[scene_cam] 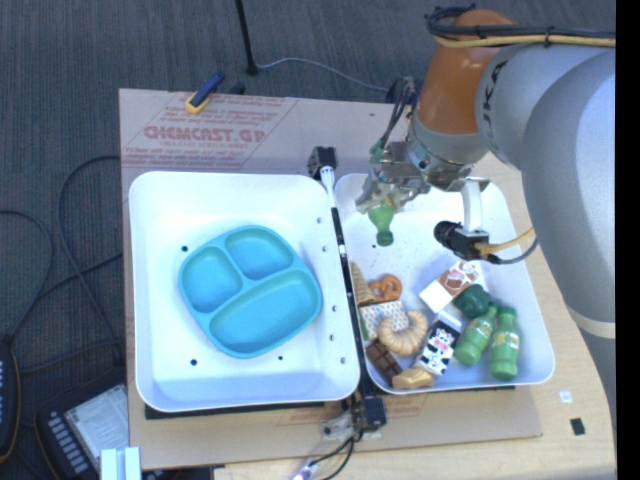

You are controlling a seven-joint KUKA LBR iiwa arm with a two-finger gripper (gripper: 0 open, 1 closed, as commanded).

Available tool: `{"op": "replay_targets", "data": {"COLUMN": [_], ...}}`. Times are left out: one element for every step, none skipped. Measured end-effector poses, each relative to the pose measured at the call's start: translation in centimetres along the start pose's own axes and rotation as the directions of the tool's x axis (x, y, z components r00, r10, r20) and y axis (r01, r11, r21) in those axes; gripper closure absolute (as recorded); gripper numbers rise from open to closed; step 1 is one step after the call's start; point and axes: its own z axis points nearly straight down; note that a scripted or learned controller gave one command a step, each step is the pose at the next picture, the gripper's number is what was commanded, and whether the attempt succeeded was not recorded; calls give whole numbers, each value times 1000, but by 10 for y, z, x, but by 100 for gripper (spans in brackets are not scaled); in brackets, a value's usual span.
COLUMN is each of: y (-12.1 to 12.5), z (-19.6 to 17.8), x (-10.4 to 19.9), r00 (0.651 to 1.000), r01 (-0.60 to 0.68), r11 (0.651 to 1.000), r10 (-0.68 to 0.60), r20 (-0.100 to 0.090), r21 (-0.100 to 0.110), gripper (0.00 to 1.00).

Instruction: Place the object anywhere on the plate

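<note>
A blue plate (250, 290) with three compartments lies in the left bin (160, 368). My gripper (384, 204) hangs over the far left part of the right bin (535, 358), just right of the divider between the bins. It is shut on a small green bottle-like object (383, 222), which dangles from the fingertips above the bin floor. The plate is to the left of and nearer than the gripper.
The near part of the right bin holds several toy foods: a pretzel (384, 288), a croissant (405, 336), a cow-patterned carton (437, 347), two green bottles (492, 340) and a white block (437, 295). The arm's grey body covers the far right.
</note>
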Motion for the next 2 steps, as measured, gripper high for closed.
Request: {"op": "replay_targets", "data": {"y": [23,24], "z": [6,-156], "x": [-117,-135], "r00": [1000,1000], "r01": [-4,-1], "r11": [1000,1000], "r10": [4,1], "r20": [2,2], "r21": [1,-5], "gripper": [100,100]}}
